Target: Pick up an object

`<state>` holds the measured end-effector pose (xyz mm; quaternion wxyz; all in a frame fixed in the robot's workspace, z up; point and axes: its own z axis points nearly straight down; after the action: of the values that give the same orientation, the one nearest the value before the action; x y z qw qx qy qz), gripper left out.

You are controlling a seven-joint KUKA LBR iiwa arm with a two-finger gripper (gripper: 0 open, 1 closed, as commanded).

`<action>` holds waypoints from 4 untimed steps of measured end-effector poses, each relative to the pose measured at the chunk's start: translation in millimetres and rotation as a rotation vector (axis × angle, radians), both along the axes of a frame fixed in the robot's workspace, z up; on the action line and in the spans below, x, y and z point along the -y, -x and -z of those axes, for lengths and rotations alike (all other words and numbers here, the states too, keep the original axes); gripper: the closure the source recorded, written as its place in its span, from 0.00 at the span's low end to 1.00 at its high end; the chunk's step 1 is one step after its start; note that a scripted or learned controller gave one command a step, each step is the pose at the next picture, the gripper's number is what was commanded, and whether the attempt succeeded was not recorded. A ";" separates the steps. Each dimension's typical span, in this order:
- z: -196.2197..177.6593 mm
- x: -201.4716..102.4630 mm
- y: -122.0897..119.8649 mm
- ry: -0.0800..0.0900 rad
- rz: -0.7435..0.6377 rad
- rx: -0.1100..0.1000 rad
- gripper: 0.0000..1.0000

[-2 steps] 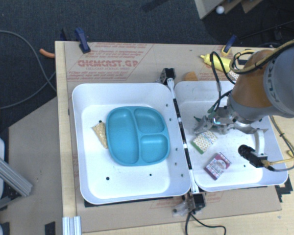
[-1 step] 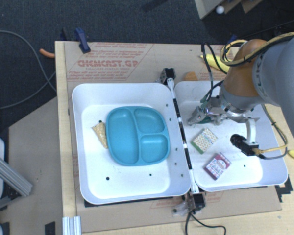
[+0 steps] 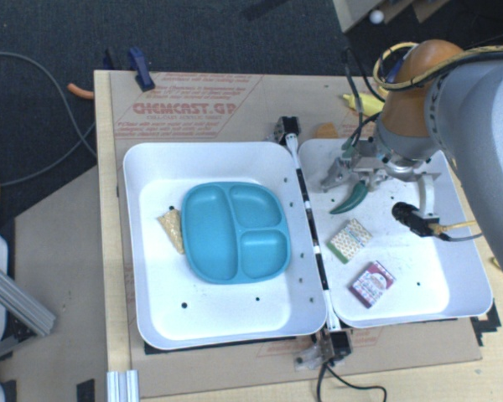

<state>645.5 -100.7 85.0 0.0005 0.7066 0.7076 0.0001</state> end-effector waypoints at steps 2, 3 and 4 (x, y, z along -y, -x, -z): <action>0.4 4.6 14.1 -0.001 0.002 -0.003 0.00; -0.1 -3.1 -21.4 0.000 0.000 0.002 0.00; 0.2 6.8 4.4 0.000 0.002 -0.003 0.00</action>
<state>641.1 -107.5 84.8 -0.0006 0.7072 0.7071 -0.0006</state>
